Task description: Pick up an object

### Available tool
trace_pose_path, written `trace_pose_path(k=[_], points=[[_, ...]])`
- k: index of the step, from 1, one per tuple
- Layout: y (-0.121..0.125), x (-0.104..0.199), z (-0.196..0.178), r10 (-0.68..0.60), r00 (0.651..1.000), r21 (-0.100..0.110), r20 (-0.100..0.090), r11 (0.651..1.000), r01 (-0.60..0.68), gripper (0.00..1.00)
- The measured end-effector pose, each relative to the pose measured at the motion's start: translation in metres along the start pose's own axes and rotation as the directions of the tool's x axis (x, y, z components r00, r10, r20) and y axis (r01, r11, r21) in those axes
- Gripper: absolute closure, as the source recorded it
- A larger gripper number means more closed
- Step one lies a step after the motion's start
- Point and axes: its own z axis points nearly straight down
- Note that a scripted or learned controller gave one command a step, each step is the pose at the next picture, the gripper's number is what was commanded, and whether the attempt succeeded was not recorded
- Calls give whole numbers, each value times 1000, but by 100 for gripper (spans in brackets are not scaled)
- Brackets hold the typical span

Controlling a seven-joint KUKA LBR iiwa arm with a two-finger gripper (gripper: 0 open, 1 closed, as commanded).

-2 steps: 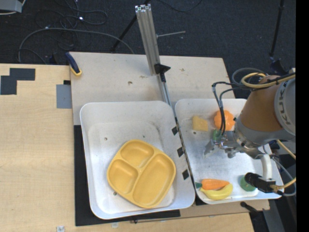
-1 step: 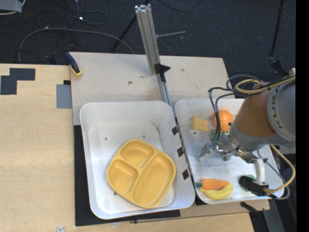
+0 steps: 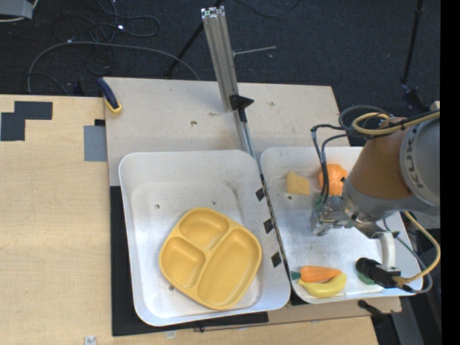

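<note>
A yellow divided tray (image 3: 210, 258) lies in the white left bin (image 3: 136, 192); an orange carrot (image 3: 319, 273), yellow banana (image 3: 323, 287), and orange ball (image 3: 332, 179) sit in the white right bin (image 3: 302, 243).

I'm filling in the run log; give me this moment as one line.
end effector: low in right bin | grasp: unclear | nearby: yellow block, orange ball | left bin: yellow tray

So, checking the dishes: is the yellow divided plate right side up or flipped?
Right side up: the yellow divided plate shows its three compartments facing upward.

One fixed camera, mounted above the tabletop (image 3: 287, 106), looks down at a slant. Both bins (image 3: 136, 192) lie mid-frame at moderate range; the arm (image 3: 388, 171) enters right of them.
</note>
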Motion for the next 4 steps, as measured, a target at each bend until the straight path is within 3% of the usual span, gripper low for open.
trace_pose_path(k=[1,3,4], points=[[-8,4,-55,-3,1000,8,10,1000,3,100],[-13,12,-151,-4,1000,4,11,1000,4,100],[-9,71,-143,-7,1000,10,9,1000,7,100]])
